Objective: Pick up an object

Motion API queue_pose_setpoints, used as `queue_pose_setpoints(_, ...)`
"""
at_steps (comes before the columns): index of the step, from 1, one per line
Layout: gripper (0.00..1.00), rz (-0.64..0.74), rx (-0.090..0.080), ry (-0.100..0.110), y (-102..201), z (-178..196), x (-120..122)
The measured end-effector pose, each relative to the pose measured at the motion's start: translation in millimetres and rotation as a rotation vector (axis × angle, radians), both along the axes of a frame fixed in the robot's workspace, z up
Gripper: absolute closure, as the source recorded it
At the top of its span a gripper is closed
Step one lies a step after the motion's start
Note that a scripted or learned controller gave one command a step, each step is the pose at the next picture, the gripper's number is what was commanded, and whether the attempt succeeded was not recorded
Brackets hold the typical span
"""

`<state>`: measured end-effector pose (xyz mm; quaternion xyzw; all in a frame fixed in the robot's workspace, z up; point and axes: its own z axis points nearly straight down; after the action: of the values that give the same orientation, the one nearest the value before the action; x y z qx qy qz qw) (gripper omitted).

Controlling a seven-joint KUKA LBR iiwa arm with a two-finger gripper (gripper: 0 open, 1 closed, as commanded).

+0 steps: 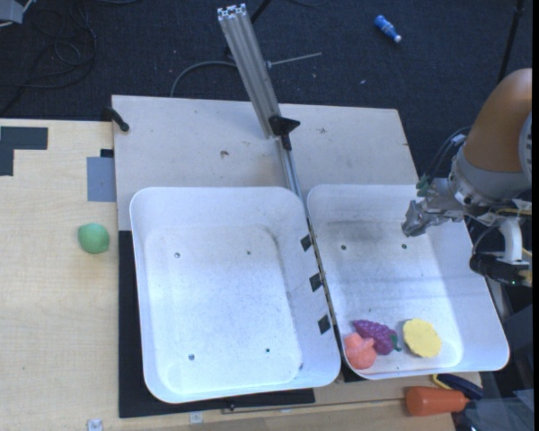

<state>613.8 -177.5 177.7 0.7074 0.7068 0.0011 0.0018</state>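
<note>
In the right bin [449, 268], three small things lie by the near edge: an orange-pink piece [359, 352], a purple bunch of grapes [375, 332] and a flat yellow piece [421, 338]. My gripper [414, 220] hangs over the far part of that bin, well away from them, with nothing visible between its tips. The grey arm with its orange band [506, 124] comes in from the right.
The left bin [162, 241] sits beside the right one, split by a divider with black clips. A green ball [93, 238] rests on the wooden bench at left. An orange item [436, 400] lies in front of the right bin. A metal rail [256, 70] slants behind.
</note>
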Motion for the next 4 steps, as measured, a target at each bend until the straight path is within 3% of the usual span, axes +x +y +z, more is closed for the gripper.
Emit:
queue_pose_setpoints(1,1.00,0.000,0.000,-0.001,-7,59,5)
queue_pose_setpoints(2,1.00,0.001,0.000,0.002,-8,90,6)
queue_pose_setpoints(3,1.00,0.004,0.002,0.004,48,92,7)
queue_pose_setpoints(4,1.00,0.004,0.002,0.005,102,82,-6)
